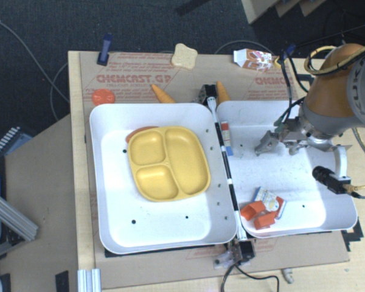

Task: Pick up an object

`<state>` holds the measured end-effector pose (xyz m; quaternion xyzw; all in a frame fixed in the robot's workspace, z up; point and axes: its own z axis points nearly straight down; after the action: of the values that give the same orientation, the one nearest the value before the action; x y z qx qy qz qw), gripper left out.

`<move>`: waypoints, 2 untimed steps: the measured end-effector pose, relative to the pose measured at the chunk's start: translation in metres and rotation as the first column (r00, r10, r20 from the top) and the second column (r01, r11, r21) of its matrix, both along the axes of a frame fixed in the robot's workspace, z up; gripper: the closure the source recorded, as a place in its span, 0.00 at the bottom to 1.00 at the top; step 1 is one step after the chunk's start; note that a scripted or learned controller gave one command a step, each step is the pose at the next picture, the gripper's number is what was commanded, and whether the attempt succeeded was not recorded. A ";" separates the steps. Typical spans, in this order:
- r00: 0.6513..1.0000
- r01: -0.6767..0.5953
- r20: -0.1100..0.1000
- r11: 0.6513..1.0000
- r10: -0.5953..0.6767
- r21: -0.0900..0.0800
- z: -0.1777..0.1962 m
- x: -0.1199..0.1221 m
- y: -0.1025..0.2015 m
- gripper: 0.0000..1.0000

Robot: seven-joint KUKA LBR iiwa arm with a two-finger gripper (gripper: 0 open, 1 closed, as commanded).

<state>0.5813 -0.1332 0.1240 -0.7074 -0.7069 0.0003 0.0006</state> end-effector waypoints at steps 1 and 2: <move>1.000 -0.001 0.001 1.000 0.001 -0.001 -0.040 0.085 -0.029 0.00; 1.000 0.000 0.003 1.000 0.000 -0.001 0.006 -0.002 -0.023 0.00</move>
<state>0.5788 -0.1562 0.1301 -0.7073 -0.7069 -0.0002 -0.0009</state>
